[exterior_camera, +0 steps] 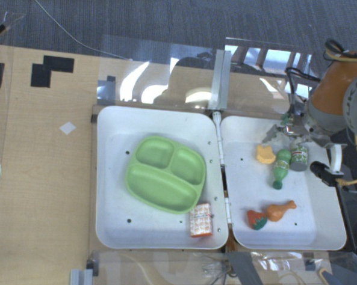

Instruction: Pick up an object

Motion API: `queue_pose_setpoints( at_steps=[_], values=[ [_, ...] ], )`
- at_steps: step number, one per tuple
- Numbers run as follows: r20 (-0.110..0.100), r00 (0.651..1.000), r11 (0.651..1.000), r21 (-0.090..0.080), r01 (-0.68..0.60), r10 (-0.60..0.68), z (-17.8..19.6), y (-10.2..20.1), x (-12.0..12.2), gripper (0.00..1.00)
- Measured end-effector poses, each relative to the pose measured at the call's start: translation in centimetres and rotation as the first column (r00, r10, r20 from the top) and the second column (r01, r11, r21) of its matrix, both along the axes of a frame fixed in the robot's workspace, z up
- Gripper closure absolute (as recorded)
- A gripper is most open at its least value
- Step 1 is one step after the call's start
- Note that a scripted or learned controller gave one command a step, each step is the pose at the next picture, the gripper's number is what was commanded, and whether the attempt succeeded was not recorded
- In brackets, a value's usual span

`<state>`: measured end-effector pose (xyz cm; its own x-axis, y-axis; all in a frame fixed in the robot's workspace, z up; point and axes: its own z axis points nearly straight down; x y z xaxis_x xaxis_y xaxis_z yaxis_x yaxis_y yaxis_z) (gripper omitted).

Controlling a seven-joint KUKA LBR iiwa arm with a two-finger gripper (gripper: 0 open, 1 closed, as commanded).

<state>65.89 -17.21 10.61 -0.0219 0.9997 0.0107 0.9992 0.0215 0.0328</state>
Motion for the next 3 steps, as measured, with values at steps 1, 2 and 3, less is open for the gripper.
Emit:
queue_pose_setpoints(
  at_steps=[1,2,3],
  values=[
    [0.015,1.000,1.000,0.002,-0.003,0.003,0.0,-0.1,-2.6,0.00],
    [-0.018,1.000,1.000,-0.011,0.014,-0.015,-1.5,2.9,-5.1,0.00],
    [-0.019,1.000,1.000,0.000,0.006,-0.006,-1.5,0.3,-6.8,0.00]
  ],
)
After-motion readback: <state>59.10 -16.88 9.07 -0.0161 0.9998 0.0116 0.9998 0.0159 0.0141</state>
